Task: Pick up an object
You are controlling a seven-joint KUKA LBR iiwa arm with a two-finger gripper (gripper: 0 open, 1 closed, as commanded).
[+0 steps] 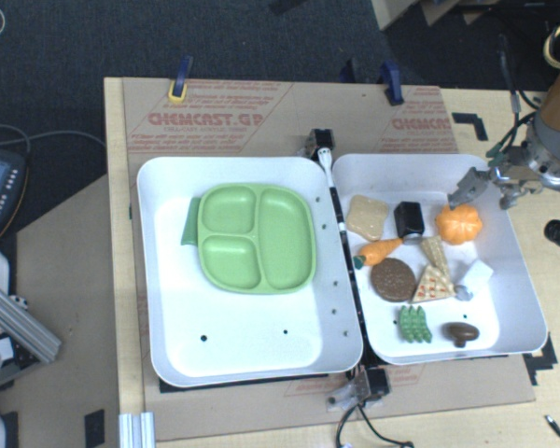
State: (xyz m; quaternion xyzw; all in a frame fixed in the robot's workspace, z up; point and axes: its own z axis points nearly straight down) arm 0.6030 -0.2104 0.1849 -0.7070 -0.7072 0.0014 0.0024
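A brown board-topped bench (289,124) carried two white bins: the left bin (163,278) lay touching the right bin (527,297) along the middle seam.

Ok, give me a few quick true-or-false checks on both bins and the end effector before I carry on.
1. The green divided plate lies in the left bin. True.
2. The orange pumpkin-like toy lies on the plate. False: it is in the right bin.
3. The end effector is over the right bin's far right corner. True.
4. The small black block lies in the left bin. False: right bin, beside the beige piece.
5. The brown round cookie lies in the right bin. True.
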